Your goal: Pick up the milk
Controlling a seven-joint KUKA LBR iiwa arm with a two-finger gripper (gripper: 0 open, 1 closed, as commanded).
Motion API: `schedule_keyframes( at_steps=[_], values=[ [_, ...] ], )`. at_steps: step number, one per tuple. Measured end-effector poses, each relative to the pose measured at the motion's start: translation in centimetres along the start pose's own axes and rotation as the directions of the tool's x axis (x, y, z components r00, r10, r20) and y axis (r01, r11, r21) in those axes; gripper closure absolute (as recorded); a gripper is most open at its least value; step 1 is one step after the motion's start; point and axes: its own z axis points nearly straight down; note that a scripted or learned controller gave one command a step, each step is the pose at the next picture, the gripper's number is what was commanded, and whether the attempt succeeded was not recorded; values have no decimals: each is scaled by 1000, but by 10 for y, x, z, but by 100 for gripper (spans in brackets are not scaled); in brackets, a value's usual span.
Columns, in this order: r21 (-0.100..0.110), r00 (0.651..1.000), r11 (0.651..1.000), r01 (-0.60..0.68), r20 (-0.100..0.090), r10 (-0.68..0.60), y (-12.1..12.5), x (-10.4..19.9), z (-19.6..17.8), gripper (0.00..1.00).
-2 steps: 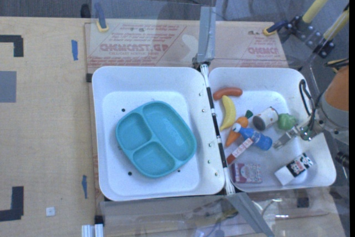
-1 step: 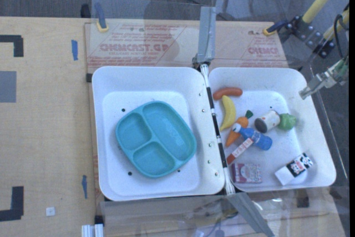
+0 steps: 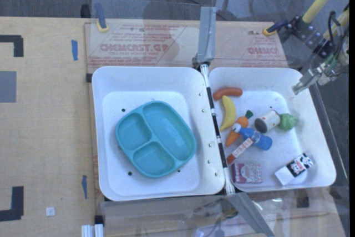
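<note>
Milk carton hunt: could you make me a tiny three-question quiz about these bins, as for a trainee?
1. True or false: the milk carton lies in the same bin as the teal divided plate.
2. Which corner of the right bin holds the carton, as the camera sees it? A) top left B) bottom right C) top right
3. Fill in: the yellow fruit beside the red sausage is a ____.

Key
1. False; the plate sits in the left bin.
2. B. The claw is up near the bin's top right rim, apart from the carton.
3. banana
</note>
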Motion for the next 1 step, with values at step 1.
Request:
schedule_keyframes(
  at_steps=[1],
  values=[
    [2,995,995,101,-5,-101,-18,46,166,0]
  ],
)
